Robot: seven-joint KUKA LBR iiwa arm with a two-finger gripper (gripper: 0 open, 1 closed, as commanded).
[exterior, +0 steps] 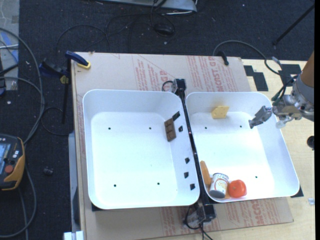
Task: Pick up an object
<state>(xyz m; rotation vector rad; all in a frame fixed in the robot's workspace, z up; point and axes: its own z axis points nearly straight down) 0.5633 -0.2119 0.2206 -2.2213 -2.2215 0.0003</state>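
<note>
Small pale-yellow wedge, far wall

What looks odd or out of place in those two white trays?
The small can lies tipped on its side in the right bin's near corner, crowded against a tomato and a carrot. A brown chocolate-like bar leans askew on the left bin's right wall. Nothing looks spilled or broken.

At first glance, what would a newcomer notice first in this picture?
Probably the two white bins: the left bin and the right bin. Bright things crowd the right bin's near corner: a red tomato, a small can and a carrot. The gripper hangs over its far right edge, with a yellow piece near the far wall.
</note>
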